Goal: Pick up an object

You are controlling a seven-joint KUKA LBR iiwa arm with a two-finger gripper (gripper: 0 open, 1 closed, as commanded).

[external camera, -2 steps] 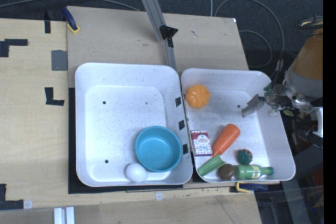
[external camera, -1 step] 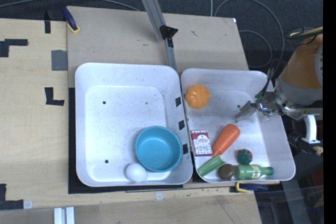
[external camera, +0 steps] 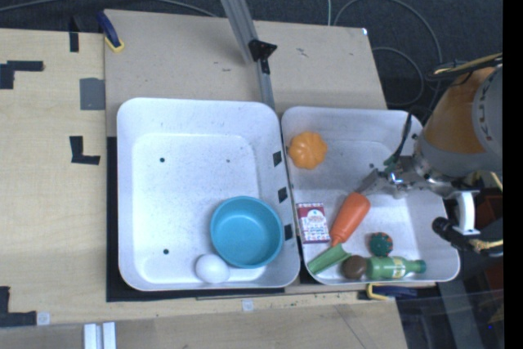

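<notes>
One carrot (external camera: 350, 217) lay in the right bin (external camera: 359, 127), just lower left of the gripper (external camera: 382, 178), its long axis running upper right to lower left; whether the gripper was spread, I cannot tell.

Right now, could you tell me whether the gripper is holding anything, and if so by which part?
Nothing is held. The gripper hangs over the right bin, apart from the carrot just below it.

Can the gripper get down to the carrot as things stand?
Probably yes: the gripper sits just right of the carrot, whose top side lies uncovered, though the red card lies close on its left.
</notes>
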